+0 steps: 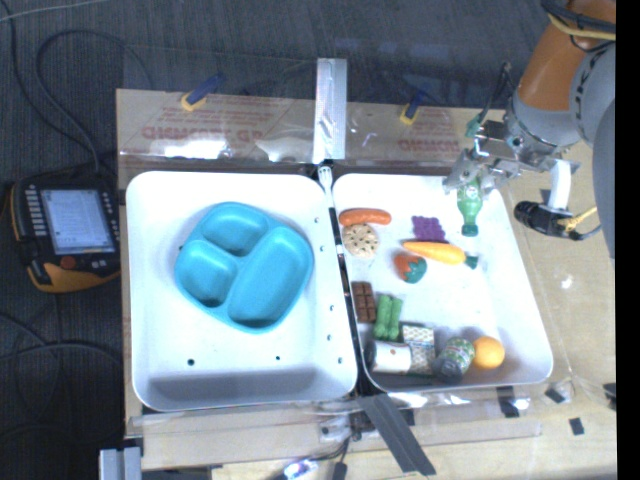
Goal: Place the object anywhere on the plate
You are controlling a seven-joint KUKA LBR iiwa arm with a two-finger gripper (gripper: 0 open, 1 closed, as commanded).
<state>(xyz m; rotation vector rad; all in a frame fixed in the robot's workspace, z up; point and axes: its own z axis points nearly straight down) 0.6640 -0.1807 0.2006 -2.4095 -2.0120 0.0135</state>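
We've got the arm [560, 58] coming in from approx 2 o'clock, w/ its upper part cut off by the frame edge so we only see the orange band and grey wrist. The gripper [478, 173] sits over the far-right corner of the right bin [530, 308], and a green bottle [469, 211] hangs upright right under it. The bottle's top seems to be between the fingers, but the metal bits there are small and cluttered, so honestly we can't tell if the jaws are clamped on it or just above it.

The blue plate [244, 265] w/ three compartments is in the left bin [160, 358], well apart from the bottle, at about 9 o'clock from it.

Rest of the right bin is a jumble of toy food: a sausage [364, 216] and cookie [360, 239] near the divider, purple grapes [429, 227], a yellow-orange carrot-ish thing [437, 252], a red-and-green piece [409, 267] we can't ID. At approx 6 o'clock there's a chocolate bar [363, 301], something green [387, 317], an orange [487, 352] and a few overlapping items too packed to make out.

A handheld pendant [66, 233] lies on the floor at 9 o'clock, partly cropped.
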